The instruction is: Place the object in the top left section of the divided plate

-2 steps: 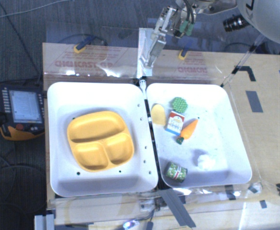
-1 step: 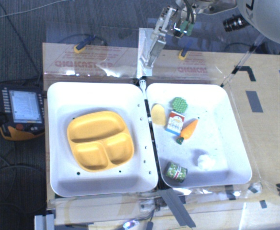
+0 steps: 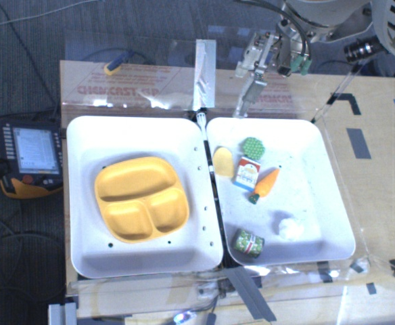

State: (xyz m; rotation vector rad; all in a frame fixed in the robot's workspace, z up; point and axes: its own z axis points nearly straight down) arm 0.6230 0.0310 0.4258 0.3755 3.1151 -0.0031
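A yellow divided plate lies in the left white bin, with one long section at its top and two smaller ones below. The right white bin holds a pale yellow piece, a green round item, a small white and red carton, a carrot, a white lump and a green can. My gripper hangs above the back edge of the right bin, beyond all the objects, and nothing shows in it.
A teach pendant lies on the floor left of the bench. A clear sheet with a metal post stands behind the bins. A small blue and yellow tool rests at the back left. Cables hang by the wrist.
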